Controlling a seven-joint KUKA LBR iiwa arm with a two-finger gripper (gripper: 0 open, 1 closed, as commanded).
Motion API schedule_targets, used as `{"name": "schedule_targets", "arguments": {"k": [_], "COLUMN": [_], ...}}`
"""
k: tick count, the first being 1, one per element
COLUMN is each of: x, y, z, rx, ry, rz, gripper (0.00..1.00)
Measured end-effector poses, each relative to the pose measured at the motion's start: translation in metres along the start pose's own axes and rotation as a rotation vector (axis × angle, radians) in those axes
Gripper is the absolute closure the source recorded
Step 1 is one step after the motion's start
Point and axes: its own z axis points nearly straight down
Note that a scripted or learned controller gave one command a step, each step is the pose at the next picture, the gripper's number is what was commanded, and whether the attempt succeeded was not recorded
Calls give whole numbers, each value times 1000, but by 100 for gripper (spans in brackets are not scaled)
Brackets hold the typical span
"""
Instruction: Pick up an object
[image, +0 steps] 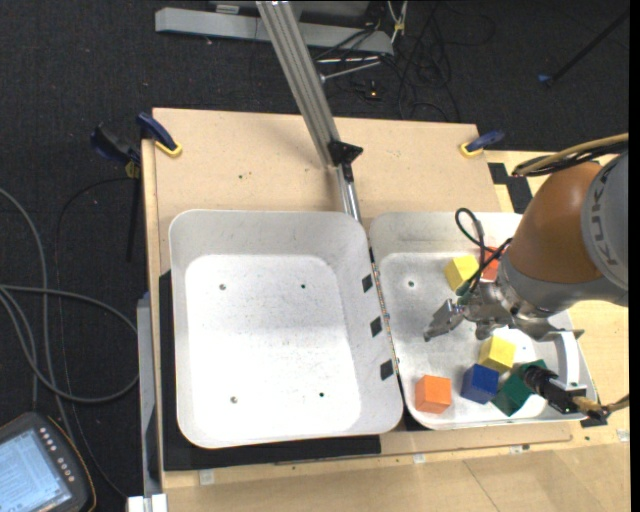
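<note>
Fingers of the gripper (443, 322) hang over the bare floor of the right bin (400, 240), pointing toward the left side of the view and slightly downward. The tips appear a little apart with nothing visible between them, but they are small and dark, so whether they are open or closed cannot be told for sure. The wrist and orange band (560, 235) behind them cover much of the bin's right side and hide whatever lies beneath.

Just above the fingers, a yellow block (461, 272) sits near the arm, partly overlapped by cables; its shape and long axis are hard to make out. Below the wrist, a second yellow block (498, 352) lies tilted, its edges diagonal to the bin walls. A blue block (480, 383) touches it from below, and a green block (517, 388) sits just beside the blue one, partly masked by a dark fitting. An orange block (433, 393) rests apart from these near the bin's front left corner, roughly square to the rim.

The left bin (180, 300) lies alongside, both on the bench (250, 150).
</note>
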Motion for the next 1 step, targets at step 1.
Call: {"name": "schedule_targets", "arguments": {"k": [1], "x": [0], "y": [0], "z": [50], "rx": [-6], "ry": [-2], "rz": [0], "gripper": [0]}}
